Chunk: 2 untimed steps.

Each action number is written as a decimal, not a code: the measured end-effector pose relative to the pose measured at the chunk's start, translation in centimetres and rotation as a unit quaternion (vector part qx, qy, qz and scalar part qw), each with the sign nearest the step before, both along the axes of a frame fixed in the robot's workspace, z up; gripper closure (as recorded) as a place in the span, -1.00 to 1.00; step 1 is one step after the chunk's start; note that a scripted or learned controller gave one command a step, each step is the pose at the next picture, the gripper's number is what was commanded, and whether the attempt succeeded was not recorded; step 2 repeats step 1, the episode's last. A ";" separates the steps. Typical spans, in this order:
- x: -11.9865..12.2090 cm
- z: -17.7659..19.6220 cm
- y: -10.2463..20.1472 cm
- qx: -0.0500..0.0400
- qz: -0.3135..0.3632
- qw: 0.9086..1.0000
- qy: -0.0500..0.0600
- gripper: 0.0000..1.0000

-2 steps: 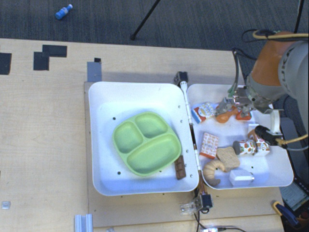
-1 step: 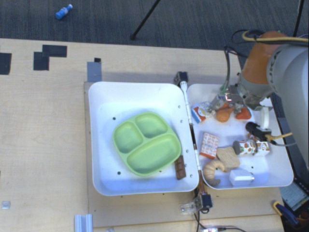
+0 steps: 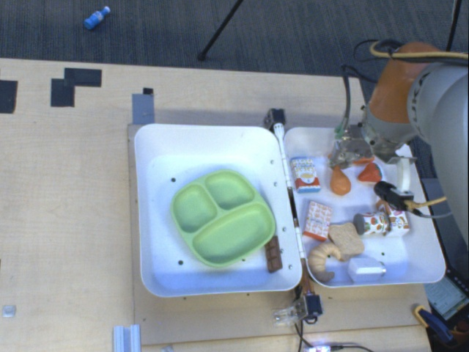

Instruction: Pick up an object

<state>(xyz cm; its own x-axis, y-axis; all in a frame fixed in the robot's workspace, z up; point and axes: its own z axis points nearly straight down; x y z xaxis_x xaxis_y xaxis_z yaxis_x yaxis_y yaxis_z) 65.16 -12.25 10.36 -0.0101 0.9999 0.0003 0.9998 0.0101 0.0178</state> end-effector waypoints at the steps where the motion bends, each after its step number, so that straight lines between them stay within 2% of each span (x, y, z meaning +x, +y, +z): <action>1: -1.0 10.0 8.4 0.000 -0.002 1.000 0.006 1.00; 2: -1.0 10.0 8.4 0.000 -0.002 1.000 0.006 1.00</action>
